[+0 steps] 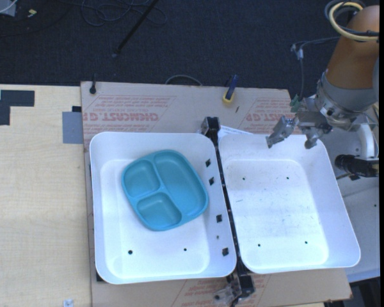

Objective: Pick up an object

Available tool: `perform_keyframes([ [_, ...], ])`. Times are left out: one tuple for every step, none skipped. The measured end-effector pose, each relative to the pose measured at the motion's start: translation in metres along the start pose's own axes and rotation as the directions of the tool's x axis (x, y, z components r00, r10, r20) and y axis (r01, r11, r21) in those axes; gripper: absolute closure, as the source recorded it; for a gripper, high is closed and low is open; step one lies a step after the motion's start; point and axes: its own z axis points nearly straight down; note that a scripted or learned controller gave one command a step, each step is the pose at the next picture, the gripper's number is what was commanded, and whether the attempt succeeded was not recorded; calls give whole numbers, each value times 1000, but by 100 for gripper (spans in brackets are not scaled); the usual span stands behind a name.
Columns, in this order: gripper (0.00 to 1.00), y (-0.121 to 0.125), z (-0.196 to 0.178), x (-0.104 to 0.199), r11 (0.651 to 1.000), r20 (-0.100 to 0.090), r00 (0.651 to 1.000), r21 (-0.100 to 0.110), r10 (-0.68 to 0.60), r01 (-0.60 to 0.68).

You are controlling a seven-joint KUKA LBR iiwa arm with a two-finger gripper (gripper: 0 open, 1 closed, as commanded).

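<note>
Two shallow white bins sit side by side on a sheet of brown cardboard, which lies on a pale wooden bench. Largest of all is the bench itself, running out far to the left of the gripper. The cardboard carries red printed lettering along its upper strip, and a small blue and yellow clamp grips its far edge, up and to the left of the gripper.

Next in size, the right bin lies directly below the gripper, its far rim just under the fingers; its floor shows faint scuff marks and a few small dark holes. The left bin sits well to the left and lower in the view, joined to the right one by a row of black clips along the shared rims.

The grey arm with its orange band comes in from the upper right, with a pale cable looped above it.

A teal divided plate, with three compartments, lies flat on the floor of the left bin, well apart from the gripper, down and to its left. Nothing touches it.

The gripper hovers above the far rim of the right bin, near that bin's upper right corner. Its two fingers are spread apart with nothing between them.
</note>
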Motion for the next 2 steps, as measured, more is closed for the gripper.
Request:
perform_keyframes([
  [0, 2, -7, 0, 1000, 1, 1000, -12, -2, 2],
  [0, -7, 44, -2, 1000, 1, 1000, -7, -1, 1],
])
